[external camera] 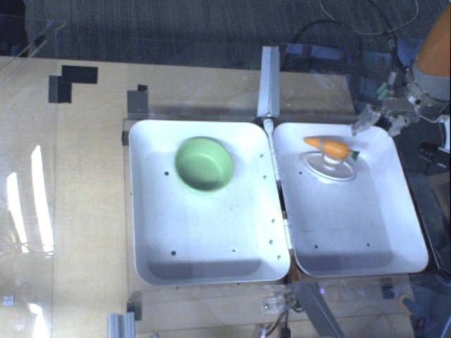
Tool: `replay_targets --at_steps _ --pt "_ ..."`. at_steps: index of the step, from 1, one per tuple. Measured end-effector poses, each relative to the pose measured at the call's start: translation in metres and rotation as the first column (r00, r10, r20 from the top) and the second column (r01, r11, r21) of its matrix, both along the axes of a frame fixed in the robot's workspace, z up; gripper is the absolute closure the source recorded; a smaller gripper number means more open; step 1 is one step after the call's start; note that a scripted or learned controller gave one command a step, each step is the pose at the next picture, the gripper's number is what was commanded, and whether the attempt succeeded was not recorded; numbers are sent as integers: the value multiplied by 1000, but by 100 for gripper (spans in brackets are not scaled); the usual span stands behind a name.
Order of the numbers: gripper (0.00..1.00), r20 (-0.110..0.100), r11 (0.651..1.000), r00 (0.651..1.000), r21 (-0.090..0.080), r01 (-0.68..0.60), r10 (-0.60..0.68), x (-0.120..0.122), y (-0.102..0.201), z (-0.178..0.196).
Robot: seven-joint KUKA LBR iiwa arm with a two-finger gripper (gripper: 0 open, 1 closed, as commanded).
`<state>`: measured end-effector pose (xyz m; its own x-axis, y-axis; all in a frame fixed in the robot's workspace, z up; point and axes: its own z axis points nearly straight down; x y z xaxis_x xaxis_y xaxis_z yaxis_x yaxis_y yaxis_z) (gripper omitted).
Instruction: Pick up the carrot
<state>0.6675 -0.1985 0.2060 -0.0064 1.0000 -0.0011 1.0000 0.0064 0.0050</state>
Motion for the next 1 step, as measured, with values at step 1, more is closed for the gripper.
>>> replay_targets --at_steps 1 --pt "0 4 989 989 -2 -145 145 4 48 -118"
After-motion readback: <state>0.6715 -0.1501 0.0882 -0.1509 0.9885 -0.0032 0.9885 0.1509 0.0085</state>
